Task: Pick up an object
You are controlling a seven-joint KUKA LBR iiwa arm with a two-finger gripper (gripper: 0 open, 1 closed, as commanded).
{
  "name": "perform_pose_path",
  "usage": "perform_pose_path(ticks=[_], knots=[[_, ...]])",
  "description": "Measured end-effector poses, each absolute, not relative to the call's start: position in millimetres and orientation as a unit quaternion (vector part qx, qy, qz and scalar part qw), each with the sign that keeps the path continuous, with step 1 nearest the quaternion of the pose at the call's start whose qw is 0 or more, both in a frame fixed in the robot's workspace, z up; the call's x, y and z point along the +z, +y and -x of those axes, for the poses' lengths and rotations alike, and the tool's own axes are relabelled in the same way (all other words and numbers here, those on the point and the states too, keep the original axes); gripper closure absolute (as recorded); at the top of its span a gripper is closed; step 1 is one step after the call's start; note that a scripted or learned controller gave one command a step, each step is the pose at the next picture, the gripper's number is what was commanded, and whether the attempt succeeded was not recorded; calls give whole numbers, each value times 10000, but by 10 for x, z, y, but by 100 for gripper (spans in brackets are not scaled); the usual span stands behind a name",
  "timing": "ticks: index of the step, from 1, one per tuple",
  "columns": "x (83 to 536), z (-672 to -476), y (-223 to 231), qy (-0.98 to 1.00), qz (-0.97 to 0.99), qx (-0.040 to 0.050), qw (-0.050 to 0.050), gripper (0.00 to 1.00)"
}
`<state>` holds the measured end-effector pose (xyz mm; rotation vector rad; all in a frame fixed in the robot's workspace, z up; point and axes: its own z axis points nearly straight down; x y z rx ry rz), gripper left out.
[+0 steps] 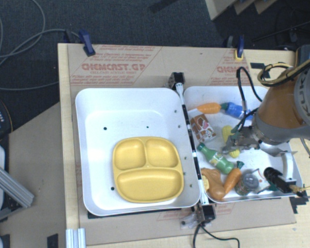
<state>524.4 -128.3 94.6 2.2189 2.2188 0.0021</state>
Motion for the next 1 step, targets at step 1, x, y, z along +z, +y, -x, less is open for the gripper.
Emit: perform_pose_path(ticks=[1], knots=[[1904, -5282, -539, 7105, -7037, 44, 30, 100]])
